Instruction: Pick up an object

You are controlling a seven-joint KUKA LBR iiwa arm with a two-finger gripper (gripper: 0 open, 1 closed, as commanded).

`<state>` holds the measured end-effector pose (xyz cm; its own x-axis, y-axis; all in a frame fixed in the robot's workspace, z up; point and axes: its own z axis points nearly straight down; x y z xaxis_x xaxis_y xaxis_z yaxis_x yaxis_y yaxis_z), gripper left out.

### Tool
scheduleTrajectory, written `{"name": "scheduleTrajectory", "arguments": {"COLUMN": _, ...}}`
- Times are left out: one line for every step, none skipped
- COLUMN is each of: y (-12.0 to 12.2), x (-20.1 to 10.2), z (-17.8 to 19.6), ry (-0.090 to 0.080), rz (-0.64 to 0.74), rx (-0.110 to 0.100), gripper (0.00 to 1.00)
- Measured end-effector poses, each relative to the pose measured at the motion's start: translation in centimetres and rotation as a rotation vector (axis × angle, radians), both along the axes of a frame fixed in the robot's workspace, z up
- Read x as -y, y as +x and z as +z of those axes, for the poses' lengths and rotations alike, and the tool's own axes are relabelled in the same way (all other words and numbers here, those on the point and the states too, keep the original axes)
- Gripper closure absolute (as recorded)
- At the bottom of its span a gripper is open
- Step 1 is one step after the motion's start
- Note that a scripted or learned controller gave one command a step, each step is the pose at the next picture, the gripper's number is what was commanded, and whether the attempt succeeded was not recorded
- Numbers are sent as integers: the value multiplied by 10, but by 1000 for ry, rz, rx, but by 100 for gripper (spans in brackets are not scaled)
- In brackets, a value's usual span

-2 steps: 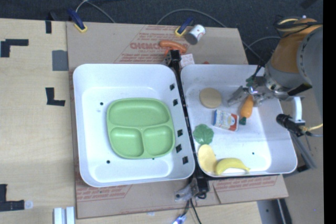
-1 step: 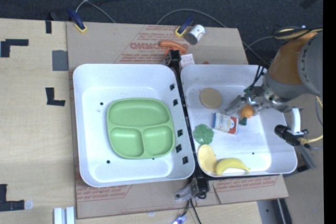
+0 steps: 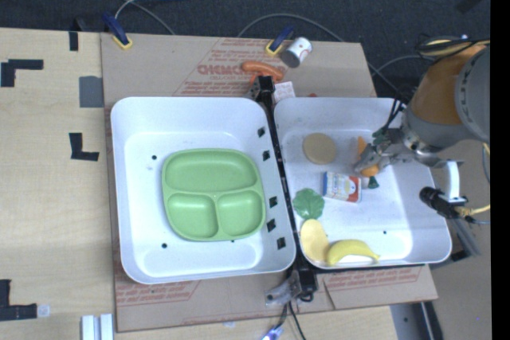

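Note:
My gripper is low in the right bin, near its right side, at the end of the grey arm with the orange band. A small orange piece lies right against the gripper's left side, with more orange just below the tip. A white and red packet rests a little to the lower left. Left of the gripper sits a tan round disc. A green leafy piece and a yellow banana lie toward the bin's front.
The left bin holds a green divided plate. A black divider runs between the bins. A pale yellow piece lies beside the banana. Clips and a small cylinder sit on the cardboard behind the bins.

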<state>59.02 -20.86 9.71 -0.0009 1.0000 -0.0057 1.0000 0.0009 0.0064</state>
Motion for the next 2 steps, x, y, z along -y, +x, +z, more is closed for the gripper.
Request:
{"name": "scheduleTrajectory", "arguments": {"y": -8, "x": -58, "z": -11, "ry": 5, "rz": 1, "rx": -3, "gripper": 100}}
{"name": "scheduleTrajectory", "arguments": {"y": -24, "x": -134, "z": 88, "ry": 6, "rz": 2, "rx": -6, "gripper": 100}}
